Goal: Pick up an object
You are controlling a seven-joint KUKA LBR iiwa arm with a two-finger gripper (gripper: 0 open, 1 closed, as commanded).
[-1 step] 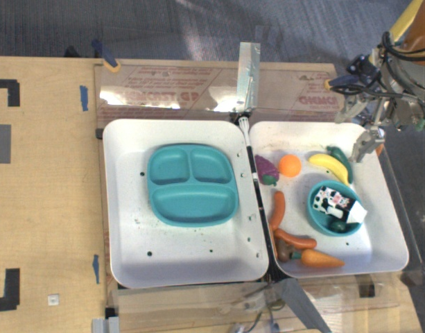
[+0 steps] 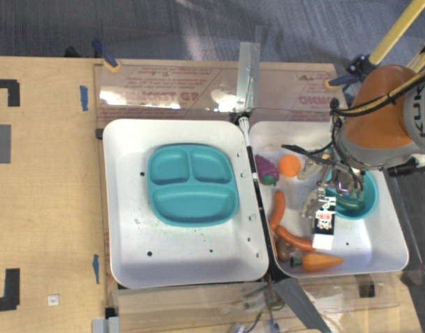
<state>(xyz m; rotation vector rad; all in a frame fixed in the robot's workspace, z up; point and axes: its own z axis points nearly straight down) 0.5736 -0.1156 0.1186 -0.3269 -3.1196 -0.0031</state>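
Left bin [image 2: 122,186]: holds one teal divided plate [image 2: 193,184], lying flat.
Right bin [image 2: 378,245]: every loose candidate is here, and so is the pincer.
Purple piece [image 2: 267,168]: near the dividing wall.
Orange sticks: one [image 2: 277,209] runs up-down by the divider; a carrot [image 2: 319,261] lies left-right along the near wall.
Orange ball [image 2: 289,166]: just left of the pincer, apart from it, and probably the nearest loose target.
Pincer [image 2: 330,196]: low over the bin's middle; cannot tell whether open or closed, and nothing is visibly gripped.
Teal bowl [image 2: 362,203]: just right of the pincer, partly covered by the wrist.
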